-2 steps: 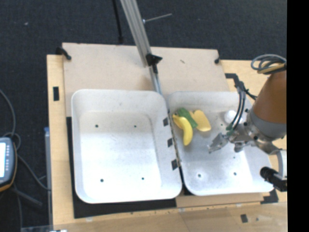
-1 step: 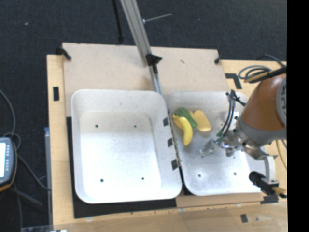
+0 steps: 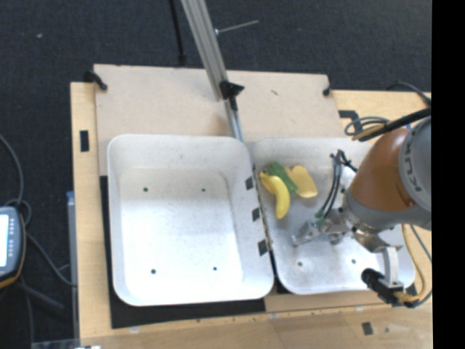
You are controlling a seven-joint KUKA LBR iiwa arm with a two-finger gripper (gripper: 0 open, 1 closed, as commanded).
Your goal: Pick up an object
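In the right bin (image 3: 320, 278) a yellow banana (image 3: 278, 193) lies near the left wall, with a green object (image 3: 279, 175) against its upper end and a yellow-orange rounded piece (image 3: 304, 181) just to the right. My gripper (image 3: 311, 233) hangs low over the bin floor, below and right of the banana and apart from all three objects. The grey arm with its orange band (image 3: 381, 177) reaches in from the right and hides part of the bin's right side.
The left bin (image 3: 120, 195) stands beside the right one, sharing a middle wall. A slanted metal pole (image 3: 207, 46) rises from the bench behind the bins. Cables (image 3: 363, 126) run along the right side of the bench.
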